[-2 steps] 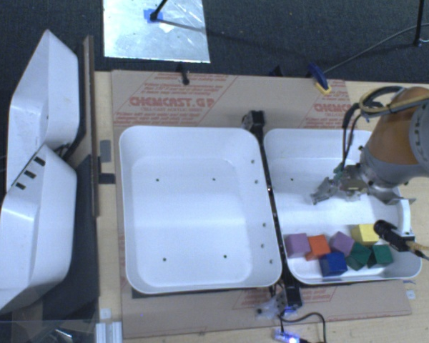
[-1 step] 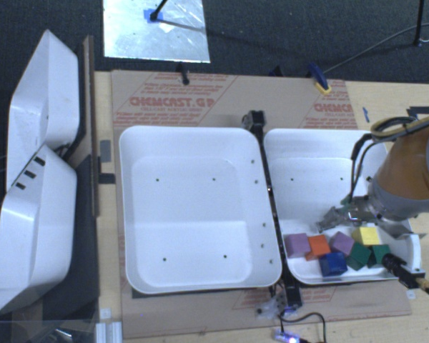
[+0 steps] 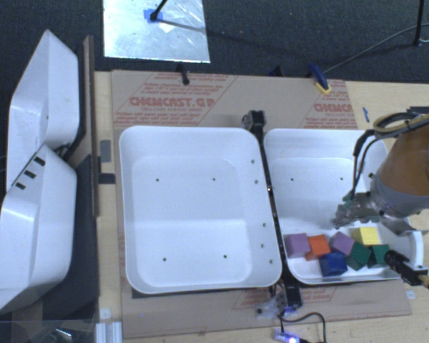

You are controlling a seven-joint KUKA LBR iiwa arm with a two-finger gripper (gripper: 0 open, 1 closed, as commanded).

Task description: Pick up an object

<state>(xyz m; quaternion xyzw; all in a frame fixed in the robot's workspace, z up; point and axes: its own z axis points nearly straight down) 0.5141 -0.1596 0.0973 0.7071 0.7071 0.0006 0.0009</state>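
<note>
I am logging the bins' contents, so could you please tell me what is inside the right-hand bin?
Right bin: purple, orange, blue, green and yellow blocks. The arm covers its right side.

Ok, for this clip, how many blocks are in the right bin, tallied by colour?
Purple blocks: 2
Orange block: 1
Blue block: 1
Green blocks: 2
Yellow block: 1
Total: 7, all clustered at the near edge of the right bin, by the gripper. The second green one is partly hidden, so that count is tentative.
</note>
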